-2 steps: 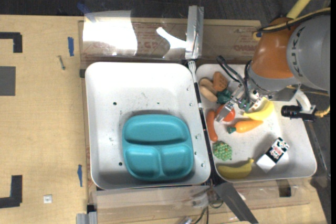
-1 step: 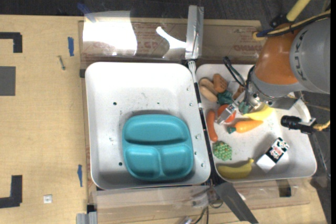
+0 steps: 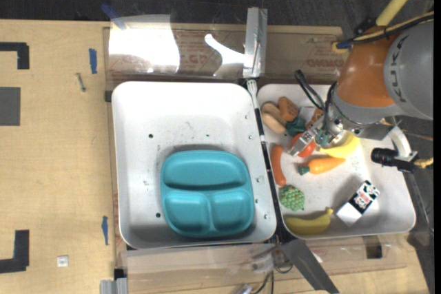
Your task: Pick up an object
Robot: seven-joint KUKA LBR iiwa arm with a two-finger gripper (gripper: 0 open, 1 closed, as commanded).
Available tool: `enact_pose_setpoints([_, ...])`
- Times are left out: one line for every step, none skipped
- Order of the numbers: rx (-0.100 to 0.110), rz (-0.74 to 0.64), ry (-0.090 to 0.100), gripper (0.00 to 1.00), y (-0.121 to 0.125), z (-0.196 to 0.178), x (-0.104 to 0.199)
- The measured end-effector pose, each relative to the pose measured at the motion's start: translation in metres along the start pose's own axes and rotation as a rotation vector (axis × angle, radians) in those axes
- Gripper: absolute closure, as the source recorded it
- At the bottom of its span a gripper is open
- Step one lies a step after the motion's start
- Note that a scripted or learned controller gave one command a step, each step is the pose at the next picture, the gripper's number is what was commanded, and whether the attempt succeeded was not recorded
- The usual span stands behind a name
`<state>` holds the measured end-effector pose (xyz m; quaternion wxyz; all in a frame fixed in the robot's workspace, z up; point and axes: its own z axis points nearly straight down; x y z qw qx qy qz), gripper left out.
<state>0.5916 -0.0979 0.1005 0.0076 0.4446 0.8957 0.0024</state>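
Note:
The right white bin [image 3: 396,217] holds several toy foods. A brown bread piece [image 3: 287,109] and a beige roll [image 3: 273,123] lie at its far left. A red sausage [image 3: 278,166] rests along the left wall, with a green leafy piece [image 3: 292,198] and a banana [image 3: 309,222] nearer the front. An orange carrot [image 3: 324,165] and a yellow fruit [image 3: 346,146] lie mid-bin. My gripper [image 3: 311,139] reaches down from the right, low over the bin's middle, just above the carrot and beside the yellow fruit. Its tip is hidden among the objects.
The left white bin [image 3: 138,113] holds a teal divided tray [image 3: 207,193]. A black-and-white carton [image 3: 360,202] lies at the right bin's front right. A metal divider post [image 3: 253,45] stands behind the bins. The arm's orange band [image 3: 368,76] hangs over the right bin's far side.

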Motion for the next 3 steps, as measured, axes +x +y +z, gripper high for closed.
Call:
enact_pose_setpoints([0.001, 0.101, 0.006, 1.0, 0.069, -0.088, 0.058])
enact_pose_setpoints([0.012, 0.057, 0.013, 1.0, 0.078, -0.095, 0.101])
enact_pose_setpoints([0.01, 0.167, 0.01, 1.0, 0.003, -0.125, 0.127])
